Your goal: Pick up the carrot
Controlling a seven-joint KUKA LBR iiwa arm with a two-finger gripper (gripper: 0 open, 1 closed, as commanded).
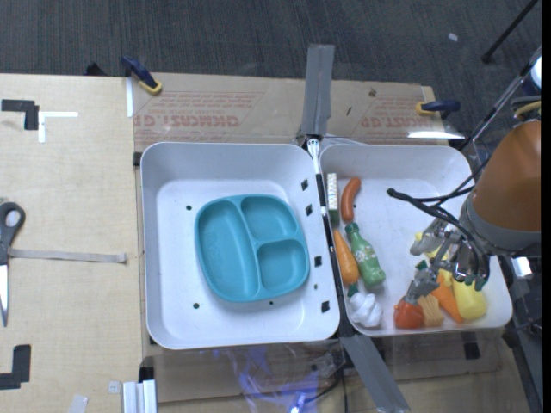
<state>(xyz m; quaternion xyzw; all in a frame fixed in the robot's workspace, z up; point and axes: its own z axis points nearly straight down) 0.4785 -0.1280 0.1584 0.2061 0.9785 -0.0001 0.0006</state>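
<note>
Gripper (pixel 428 284) low in right bin (pixel 405 166) over toy pile, jaw state unclear; carrot (pixel 345 261) lies well apart, left

gripper (pixel 428 275): fingers too small and cluttered to tell how they stand
arm (pixel 508 188): cut off by the right edge
toys under the gripper (pixel 448 301): partly covered by it; orange and yellow pieces, perhaps fruit, shapes unclear
scissors (pixel 7 239): cut off by the left edge
right bin (pixel 405 157): far right wall hidden behind the arm
white thing (pixel 365 310): too blurred to name
</note>
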